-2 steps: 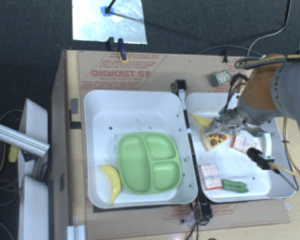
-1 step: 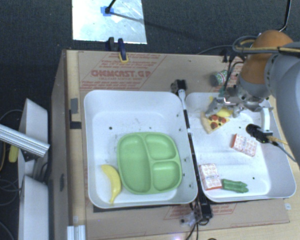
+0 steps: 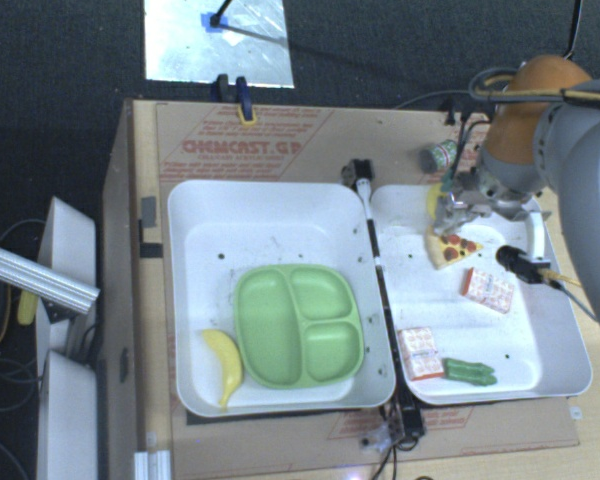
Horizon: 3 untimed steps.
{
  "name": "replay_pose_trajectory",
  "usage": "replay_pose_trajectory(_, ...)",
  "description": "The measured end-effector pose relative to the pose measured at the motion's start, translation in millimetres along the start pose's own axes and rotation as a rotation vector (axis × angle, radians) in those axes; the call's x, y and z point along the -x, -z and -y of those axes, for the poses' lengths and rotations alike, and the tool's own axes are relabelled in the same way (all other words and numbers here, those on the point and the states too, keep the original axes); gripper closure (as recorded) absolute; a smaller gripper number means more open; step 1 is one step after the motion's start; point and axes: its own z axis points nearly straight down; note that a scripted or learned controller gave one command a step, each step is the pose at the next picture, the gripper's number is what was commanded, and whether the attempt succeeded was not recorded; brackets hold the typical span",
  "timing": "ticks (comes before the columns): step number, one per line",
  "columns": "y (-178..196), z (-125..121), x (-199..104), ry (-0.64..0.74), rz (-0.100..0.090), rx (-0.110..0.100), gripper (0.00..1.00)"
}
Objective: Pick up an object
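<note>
On brown bench (image 3: 280,143), two white bins (image 3: 270,203)

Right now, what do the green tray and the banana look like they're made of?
The green tray looks like smooth, matte molded plastic: one even color with rounded, pressed-in compartments. The banana is probably a plastic toy too, since its yellow is perfectly even and spotless, though a real one can't be ruled out.

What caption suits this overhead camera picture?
Robot gripper hovers by a toy pizza slice in the right bin.
</note>
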Motion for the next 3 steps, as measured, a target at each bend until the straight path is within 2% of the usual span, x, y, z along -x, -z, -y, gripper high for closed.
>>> replay_pose_trajectory(1,15.0,12.1,45.7,-0.003,0.005,0.020,1.00)
replay_pose_trajectory(2,-9.4,77.3,-11.8,-0.002,0.003,0.017,1.00)
replay_pose_trajectory(3,68.9,98.4,73.5,-0.005,0.007,0.022,1.00)
